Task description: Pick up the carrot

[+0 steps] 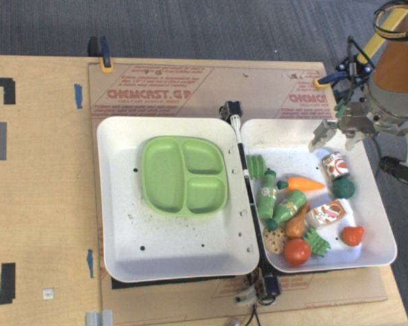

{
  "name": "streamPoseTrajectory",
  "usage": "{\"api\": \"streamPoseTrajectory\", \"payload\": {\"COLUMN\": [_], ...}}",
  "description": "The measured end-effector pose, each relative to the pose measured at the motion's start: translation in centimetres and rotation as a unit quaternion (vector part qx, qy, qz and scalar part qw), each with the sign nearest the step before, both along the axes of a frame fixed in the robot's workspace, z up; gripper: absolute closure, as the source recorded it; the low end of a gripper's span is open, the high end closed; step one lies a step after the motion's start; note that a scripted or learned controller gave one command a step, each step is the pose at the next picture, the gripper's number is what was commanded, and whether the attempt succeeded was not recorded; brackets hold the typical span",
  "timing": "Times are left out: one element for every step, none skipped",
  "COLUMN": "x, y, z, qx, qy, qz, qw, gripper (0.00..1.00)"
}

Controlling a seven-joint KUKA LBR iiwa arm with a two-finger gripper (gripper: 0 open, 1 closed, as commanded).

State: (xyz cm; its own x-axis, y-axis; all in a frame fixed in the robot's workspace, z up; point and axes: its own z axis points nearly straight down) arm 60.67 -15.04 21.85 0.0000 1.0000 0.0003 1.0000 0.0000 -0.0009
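Two white bins sit side by side on the bench; the left bin [115, 182] holds a green divided plate [185, 175], and the right bin [384, 250] holds a heap of toy food. The carrot [306, 183] lies near the middle of that heap, orange, on its side, tip pointing toward three o'clock. A green leafy piece [256, 166] sits at its nine o'clock. A small can [334, 166] is close at its one o'clock, and a dark green broccoli [342, 188] is just past its tip at three o'clock. Below it, at six o'clock, a green bottle-shaped toy [290, 206] lies almost against it.

The gripper [338, 136] hangs over the upper edge of the right bin, at about one o'clock from the carrot and well above it, with its fingers spread and nothing between them.

My reading is that the reach has yet to close in. To do it well, the gripper should shift toward seven o'clock until it is over the thick middle of the carrot, turn so the fingers straddle the narrow width at twelve and six o'clock, then drop straight. The gap toward the green toy looks tight, so a finger could land on it and nudge the carrot aside.
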Motion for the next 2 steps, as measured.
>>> {"api": "streamPoseTrajectory", "payload": {"x": [-1.7,-6.7], "y": [-1.0,3.6], "z": [-12.3,-12.7], "qx": [0.0007,-0.0018], "qy": [-0.001,-0.009], "qz": [-0.024,-0.057], "qw": [0.9997,0.9983], "gripper": [0.0,0.0]}}
